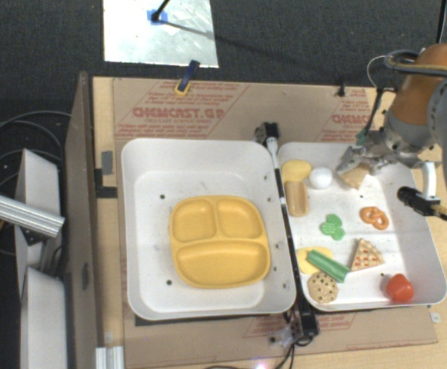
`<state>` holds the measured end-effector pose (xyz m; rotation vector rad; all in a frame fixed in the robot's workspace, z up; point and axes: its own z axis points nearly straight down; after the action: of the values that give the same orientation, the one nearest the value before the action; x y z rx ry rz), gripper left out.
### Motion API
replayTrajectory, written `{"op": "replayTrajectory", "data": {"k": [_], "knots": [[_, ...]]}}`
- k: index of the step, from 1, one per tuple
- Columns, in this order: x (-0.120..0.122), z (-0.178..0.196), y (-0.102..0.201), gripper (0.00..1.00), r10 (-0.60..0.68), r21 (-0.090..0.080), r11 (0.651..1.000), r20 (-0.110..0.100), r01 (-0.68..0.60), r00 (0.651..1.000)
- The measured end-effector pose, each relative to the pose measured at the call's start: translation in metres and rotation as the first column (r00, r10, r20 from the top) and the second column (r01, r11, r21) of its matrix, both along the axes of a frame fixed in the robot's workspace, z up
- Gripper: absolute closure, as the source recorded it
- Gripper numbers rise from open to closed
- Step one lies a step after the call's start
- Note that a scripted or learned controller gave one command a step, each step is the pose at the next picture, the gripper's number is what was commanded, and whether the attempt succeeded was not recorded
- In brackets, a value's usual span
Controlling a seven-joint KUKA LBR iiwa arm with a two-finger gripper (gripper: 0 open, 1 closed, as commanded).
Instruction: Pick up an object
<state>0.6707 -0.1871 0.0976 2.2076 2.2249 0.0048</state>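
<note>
- You are looking down on two white bins sitting side by side on a cardboard-covered bench; the arm (427,91) is reaching in from the right, and the frame edge is cutting off its upper part.
- The gripper (359,162) is sitting low over the back of the right bin (427,237), and its metal parts are blurring together.
- A tan wedge of bread (354,177) is lying right at the gripper's tip; you cannot tell whether it is being touched or gripped.
- Around it in the right bin are lying a white ball (320,178), a hot dog (295,198), a pretzel (375,218), a green leafy piece (331,226), a pizza slice (365,255), a cookie (323,287) and a red tomato (398,287).
- The left bin (154,206) is holding a yellow divided plate (219,241).
</note>
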Motion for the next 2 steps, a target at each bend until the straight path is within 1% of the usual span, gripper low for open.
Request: {"op": "replayTrajectory", "data": {"k": [1,2], "knots": [[-0.0003,0.0501,0.0672,1.00,0.002,0.003,1.000,-0.001,-0.002,1.000],[-0.0015,0.0470,0.0630,0.00,-0.003,0.002,1.000,-0.004,0.003,1.000]]}}
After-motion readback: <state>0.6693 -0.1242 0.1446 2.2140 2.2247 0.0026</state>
